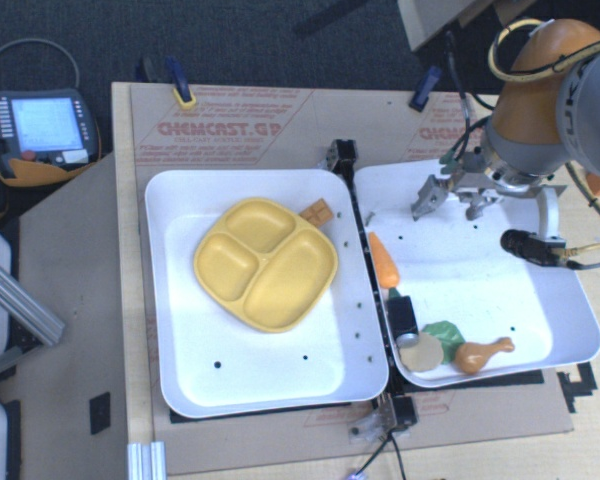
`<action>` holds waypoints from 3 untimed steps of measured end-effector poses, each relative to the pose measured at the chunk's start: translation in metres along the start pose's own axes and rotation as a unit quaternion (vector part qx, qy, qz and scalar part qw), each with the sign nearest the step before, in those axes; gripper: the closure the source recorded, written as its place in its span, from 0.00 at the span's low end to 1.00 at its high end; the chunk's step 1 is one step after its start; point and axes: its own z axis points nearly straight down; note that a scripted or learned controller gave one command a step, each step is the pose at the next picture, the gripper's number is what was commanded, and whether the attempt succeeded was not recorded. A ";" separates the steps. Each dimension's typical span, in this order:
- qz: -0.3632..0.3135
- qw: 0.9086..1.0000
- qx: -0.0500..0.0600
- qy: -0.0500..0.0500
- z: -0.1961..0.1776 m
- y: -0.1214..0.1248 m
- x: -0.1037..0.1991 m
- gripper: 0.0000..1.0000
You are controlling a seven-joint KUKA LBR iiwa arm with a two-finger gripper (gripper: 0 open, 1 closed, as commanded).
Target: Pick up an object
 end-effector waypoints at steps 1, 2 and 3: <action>0.001 1.000 0.000 0.000 0.045 -0.006 0.004 0.00; 0.001 1.000 -0.004 -0.001 0.031 -0.004 0.003 1.00; 0.001 1.000 -0.006 -0.001 -0.013 -0.003 -0.001 1.00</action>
